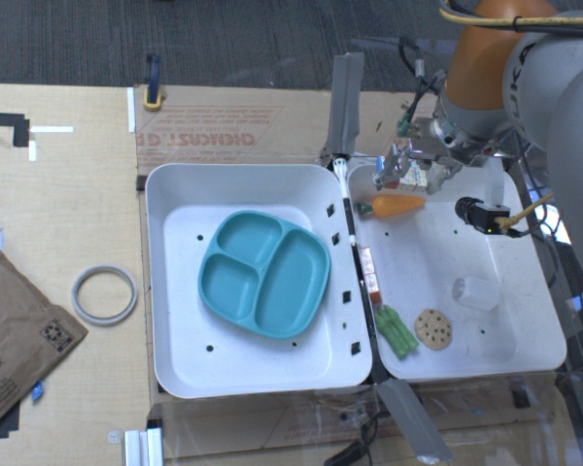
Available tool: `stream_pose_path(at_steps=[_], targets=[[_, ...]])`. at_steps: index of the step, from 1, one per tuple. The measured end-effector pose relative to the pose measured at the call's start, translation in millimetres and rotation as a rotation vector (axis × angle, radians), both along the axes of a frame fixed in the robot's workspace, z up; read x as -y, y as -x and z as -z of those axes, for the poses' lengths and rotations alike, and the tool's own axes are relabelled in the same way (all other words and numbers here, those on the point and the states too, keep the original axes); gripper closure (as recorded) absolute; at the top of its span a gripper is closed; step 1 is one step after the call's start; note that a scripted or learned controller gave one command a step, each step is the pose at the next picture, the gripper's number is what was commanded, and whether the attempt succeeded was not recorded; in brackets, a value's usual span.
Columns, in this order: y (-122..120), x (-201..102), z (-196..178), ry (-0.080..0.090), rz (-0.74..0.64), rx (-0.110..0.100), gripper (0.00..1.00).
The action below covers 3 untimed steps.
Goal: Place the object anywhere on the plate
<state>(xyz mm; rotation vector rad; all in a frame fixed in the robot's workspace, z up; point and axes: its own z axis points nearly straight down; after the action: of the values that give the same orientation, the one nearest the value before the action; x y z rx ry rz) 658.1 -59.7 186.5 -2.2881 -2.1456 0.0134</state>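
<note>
Dark carpet fills the top of the frame; below it a pale wooden desk (58, 221) carries two shallow white plastic bins side by side, w/ a flat cardboard sheet (233, 129) behind them.

Left bin (165, 289): one teal three-compartment plastic plate (264, 274), sitting roughly centre, nothing on it. It's the drop target, so it prob. sits alone to give a wide landing area.

Right bin (505, 348), where the loose items wait for picking:
- 1 orange carrot-shaped toy (396, 205), upper left of that bin, lying flat.
- 1 green pod-like toy (395, 331), lower left.
- 1 round tan cookie w/ dark spots (432, 328), just beside the green one.
- 1 clear or white cup-like thing (476, 291), mid-right, hard to make out.

The hand (400, 170) hangs just above the carrot, approx. at its upper edge, reaching in from the frame's right. Can't tell how far open it is, nor whether it touches the carrot; nothing visibly between its tips. Carrot looks like the likely pick, so task not yet started on the plate side.

Elsewhere on the desk: 1 grey tape ring (104, 293) at left, 1 brown cardboard box (15, 338) lower left.
</note>
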Motion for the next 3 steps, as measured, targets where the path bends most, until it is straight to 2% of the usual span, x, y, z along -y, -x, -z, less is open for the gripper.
stream_pose_path(at_steps=[1,2,3], targets=[[68,-48,-1,-0.005,-0.418,0.0,1.0],[86,-129,-1,-0.006,-0.592,-0.001,1.0],[86,-129,-1,-0.005,-0.591,0.0,0.0]])
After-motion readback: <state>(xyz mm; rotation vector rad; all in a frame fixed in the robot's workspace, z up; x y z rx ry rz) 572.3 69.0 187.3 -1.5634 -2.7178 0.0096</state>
